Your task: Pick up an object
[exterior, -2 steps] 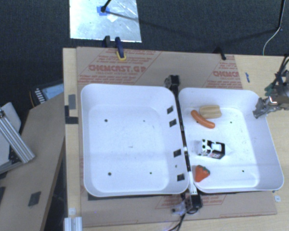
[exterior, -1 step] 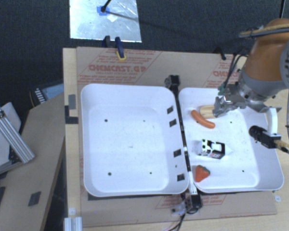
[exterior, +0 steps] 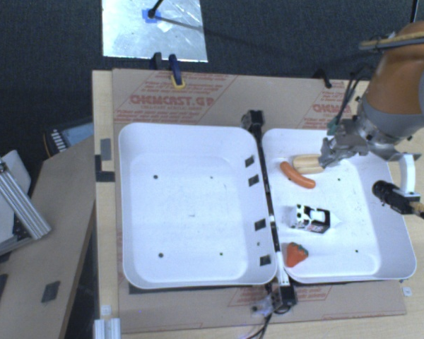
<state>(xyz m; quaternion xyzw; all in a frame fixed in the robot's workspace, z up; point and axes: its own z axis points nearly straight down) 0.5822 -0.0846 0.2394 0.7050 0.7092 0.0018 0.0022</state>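
Camera view: two white bins (exterior: 191, 136) on cardboard-covered bench (exterior: 198, 94), dark carpet (exterior: 42, 48).

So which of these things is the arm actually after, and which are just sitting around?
Part of the job:
- end effector, low over the right bin
- bun-coloured piece beside it
- orange sausage-shaped toy
- black-and-white item
- orange-red piece in the near corner

Just lying about:
- left bin
- silver sheet
- clamps
- cardboard base

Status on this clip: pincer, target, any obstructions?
Pincer low over right bin, at bun. Sausage alongside bun. Black-white box, carrot apart, nearer the front.
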